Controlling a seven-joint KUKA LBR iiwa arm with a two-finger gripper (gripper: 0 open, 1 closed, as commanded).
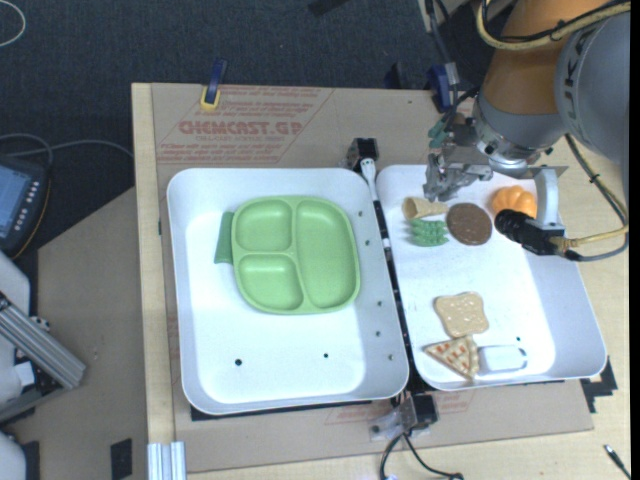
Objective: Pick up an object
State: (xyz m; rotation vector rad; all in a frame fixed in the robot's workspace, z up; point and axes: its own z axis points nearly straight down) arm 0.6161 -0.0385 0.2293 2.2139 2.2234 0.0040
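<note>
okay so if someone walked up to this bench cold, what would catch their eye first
Probably the green divided plate, alone in the left bin. Next, the grey arm's orange band at upper right, with its gripper low over the right bin near a green toy and a brown disc.

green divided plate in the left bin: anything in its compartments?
Empty. The green plate lies flat in the left bin, and all three compartments show bare green.
</note>
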